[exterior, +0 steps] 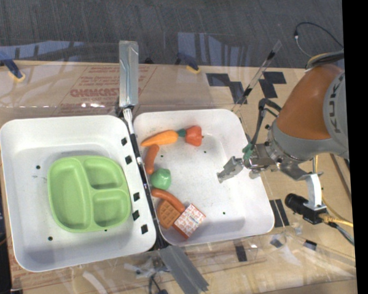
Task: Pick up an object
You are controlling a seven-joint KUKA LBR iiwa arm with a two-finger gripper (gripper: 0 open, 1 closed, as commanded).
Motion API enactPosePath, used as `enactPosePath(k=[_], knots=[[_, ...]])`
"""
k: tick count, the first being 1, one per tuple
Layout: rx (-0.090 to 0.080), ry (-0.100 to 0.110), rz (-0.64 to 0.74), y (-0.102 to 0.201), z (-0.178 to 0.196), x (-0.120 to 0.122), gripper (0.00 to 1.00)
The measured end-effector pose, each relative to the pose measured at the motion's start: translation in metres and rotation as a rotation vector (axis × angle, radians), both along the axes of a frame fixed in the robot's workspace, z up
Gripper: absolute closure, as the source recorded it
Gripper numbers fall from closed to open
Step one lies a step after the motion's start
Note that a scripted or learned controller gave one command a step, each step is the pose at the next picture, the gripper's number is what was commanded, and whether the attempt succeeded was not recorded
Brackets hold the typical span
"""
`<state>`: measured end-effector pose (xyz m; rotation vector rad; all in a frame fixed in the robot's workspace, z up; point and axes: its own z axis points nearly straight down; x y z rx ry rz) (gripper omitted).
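Objects sit in a cluster in the right bin (237, 217), all on the side nearest the divider between the two bins.

- Orange carrot-shaped piece (159, 138): long axis roughly level across the view, slight tilt, one end aimed at the divider, the other at the red-orange pepper (194, 135) just beside it.
- Second orange piece (151, 158): long axis near vertical in the view, just below the carrot, hugging the divider.
- Green round piece (161, 177): just below that one.
- Orange-red sausage shape (162, 195): runs diagonally, from the divider down toward the bin's middle.
- Waffle-like brown square (169, 213) and small patterned box (190, 220): touching each other, near the bin's front wall; the box is turned diamond-wise.

End effector (229, 170): grey, over the right bin's floor on the side away from the divider, well apart from the cluster. Nothing visible between its fingers. How far open: cannot tell, the fingers blur into one grey shape.

Left bin (23, 244): green divided plate (88, 192), lying flat, centred.

Hard to read: arm's wrist hardware beside the right bin's far wall is a tangle of cables and brackets. The arm's orange band (305, 106) is cut off at the view's right side. The desk (64, 88) is covered by clear sheeting with glare.
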<state>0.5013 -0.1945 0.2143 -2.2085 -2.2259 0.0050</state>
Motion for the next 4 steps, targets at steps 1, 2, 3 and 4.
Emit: enactPosePath(k=[1, 2, 3, 4], knots=[[-0.001, 0.0, -0.007, 0.053, -0.048, 0.066, 0.0], [0.0, 0.0, 0.005, -0.012, -0.102, 0.121, 0.0], [-0.001, 0.001, -0.037, 0.038, -0.125, 0.155, 0.0], [-0.002, -0.003, -0.108, 0.0, -0.094, 0.156, 0.0]])
